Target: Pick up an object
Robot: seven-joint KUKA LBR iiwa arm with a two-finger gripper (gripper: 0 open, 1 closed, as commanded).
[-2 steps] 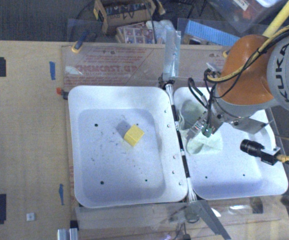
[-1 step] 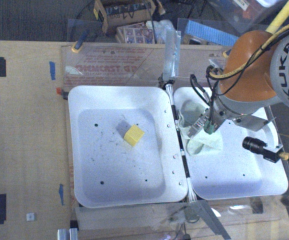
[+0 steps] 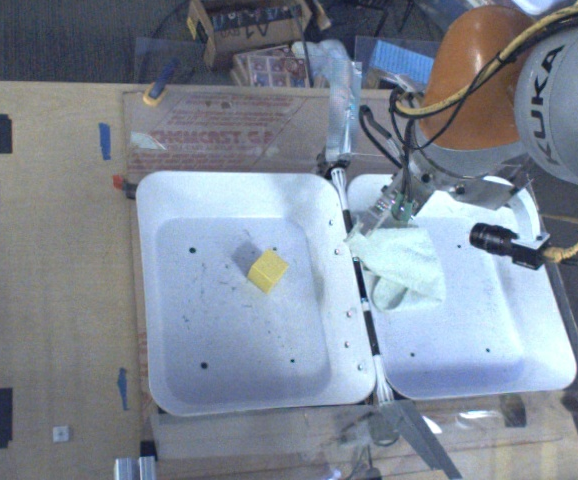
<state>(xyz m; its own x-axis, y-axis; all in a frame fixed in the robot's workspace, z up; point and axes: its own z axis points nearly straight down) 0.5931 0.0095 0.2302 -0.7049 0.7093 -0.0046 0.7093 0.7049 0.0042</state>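
Two shallow white bins side by side on the table [image 3: 59,268]: left bin [image 3: 169,368] and right bin [image 3: 509,358], rims touching along the middle seam. Inside the left bin, just left of that seam and well apart from it, one small yellow block [image 3: 267,270], tilted, alone on the speckled floor. Just right of the seam, a crumpled pale cloth [image 3: 404,268] heaped against the right bin's near-left wall, one corner lifted toward the seam. Directly above the cloth's upper edge, the gripper [image 3: 387,210], hanging from the grey arm [image 3: 559,88] with its orange band [image 3: 479,73]. Fingers low at the cloth's raised corner; apart or together, cannot tell from here. Behind the seam, cardboard sheet [image 3: 229,133] flat against both bins.
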